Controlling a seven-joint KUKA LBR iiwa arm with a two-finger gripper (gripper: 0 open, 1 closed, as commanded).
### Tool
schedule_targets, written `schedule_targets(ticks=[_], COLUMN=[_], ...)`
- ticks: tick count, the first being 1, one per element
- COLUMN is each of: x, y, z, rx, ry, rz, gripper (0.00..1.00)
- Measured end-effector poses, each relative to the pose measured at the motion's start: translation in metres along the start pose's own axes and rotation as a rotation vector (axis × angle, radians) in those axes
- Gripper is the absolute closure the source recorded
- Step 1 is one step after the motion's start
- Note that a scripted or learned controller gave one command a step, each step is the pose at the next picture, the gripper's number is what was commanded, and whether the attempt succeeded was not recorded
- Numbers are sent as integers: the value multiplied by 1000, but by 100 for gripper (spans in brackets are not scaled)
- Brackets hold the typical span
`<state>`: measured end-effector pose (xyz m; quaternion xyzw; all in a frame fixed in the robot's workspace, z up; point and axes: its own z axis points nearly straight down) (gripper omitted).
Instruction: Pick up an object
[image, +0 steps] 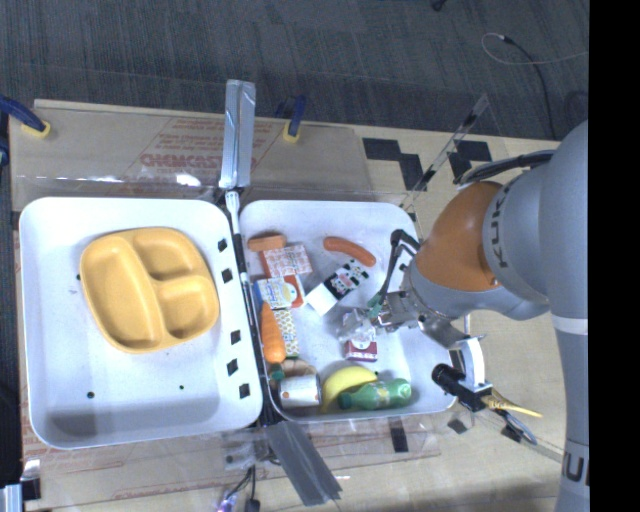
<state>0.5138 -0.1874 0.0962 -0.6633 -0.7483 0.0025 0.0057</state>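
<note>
Camera view, looking down at a slant: two shallow white bins sit side by side on the surface. The left bin (50, 330) carries a yellow divided plate (148, 288) with three compartments, lying in its upper middle. The right bin (330, 212) is crowded. Along its left wall, from the top: a brown sausage-like piece (266, 242), a red-and-white carton (285, 262), a small printed packet (279, 293), a carrot (272, 334) lying lengthwise, and a small brown item (296, 368) below it. At the bottom edge a yellow banana (347, 380) lies touching a green bottle (380, 395), the bottle just to its right. Near the top of the bin lies a hot dog (349, 250), tilted; just below it a black-and-white box (347, 279) rests beside a white card (320, 298). A small red-and-white carton (361, 348) sits in the middle right, above the banana. The arm, grey with an orange band (455, 245), reaches in from the right over the bin's right wall. The gripper (372, 318) is low in the bin, just above the small red-and-white carton and beside some crinkled clear plastic; whether it touches either is not clear. Cannot tell how the gripper is set, released or clenched, the tips blur into the clutter. No object visibly lifted; all items appear to rest on the bin floor.
</note>
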Motion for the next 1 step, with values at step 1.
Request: schedule_targets(ticks=[1], x=[55], y=[9], z=[-95], rx=[-7], ry=[-3], rz=[-29], gripper=[100])
